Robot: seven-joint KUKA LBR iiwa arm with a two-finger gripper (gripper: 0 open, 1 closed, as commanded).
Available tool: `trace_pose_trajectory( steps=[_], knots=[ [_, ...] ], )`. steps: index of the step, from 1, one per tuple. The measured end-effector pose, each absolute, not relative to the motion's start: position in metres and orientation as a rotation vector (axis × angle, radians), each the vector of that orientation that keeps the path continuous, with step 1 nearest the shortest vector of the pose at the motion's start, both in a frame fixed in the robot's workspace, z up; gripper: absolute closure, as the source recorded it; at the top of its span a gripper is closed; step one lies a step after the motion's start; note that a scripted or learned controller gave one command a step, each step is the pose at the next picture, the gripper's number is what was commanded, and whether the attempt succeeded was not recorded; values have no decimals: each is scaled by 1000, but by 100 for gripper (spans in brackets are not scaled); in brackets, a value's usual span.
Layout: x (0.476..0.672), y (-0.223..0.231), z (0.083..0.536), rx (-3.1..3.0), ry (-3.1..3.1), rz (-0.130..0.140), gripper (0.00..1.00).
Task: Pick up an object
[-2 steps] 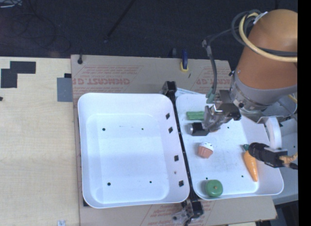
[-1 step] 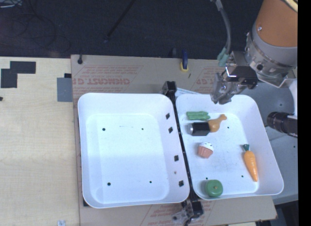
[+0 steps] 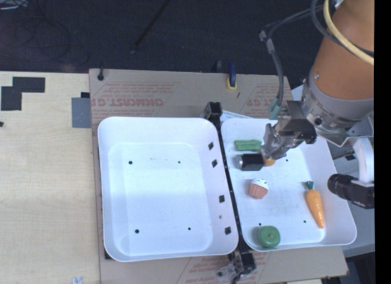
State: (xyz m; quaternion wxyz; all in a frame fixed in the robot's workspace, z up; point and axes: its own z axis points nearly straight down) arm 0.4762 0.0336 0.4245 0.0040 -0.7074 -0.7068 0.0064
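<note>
Dark carpet with loose cables fills the top of our view, and below it we look down on a pale wooden bench [image 3: 43,173] carrying a brown board with two shallow white bins. We see the left bin [image 3: 116,136] with bare white floor and a few small dark dots. Black clips run down the seam where it meets the right bin [image 3: 342,234].

Our arm [image 3: 345,50] comes in from the right, its orange band large in the upper corner, grey wrist below. Our gripper [image 3: 273,152] hangs low over the upper left part of the right bin. Its tips sit right at a small orange piece [image 3: 269,162] on the end of a black cylinder [image 3: 250,162] lying on its side. We cannot tell whether the fingers are spread or closed, nor whether they grip that piece.

Just behind the black cylinder lies a green block [image 3: 247,145], near the bin's back wall. In front of it, near the middle, stands a small toy cupcake [image 3: 258,187] with pink base and white top. A toy carrot [image 3: 314,206] lies toward the right side, leaf end pointing away from us. A round green object [image 3: 268,236] rests at the front rim.
</note>
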Motion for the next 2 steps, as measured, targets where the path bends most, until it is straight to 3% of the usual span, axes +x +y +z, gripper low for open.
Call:
trace_pose_trajectory(
  steps=[1, 2],
  knots=[
    [572, 63, 539, -2219, -2230, -3, 100],
    [479, 52, 525, -2218, -2220, 6, 100]
  ],
)
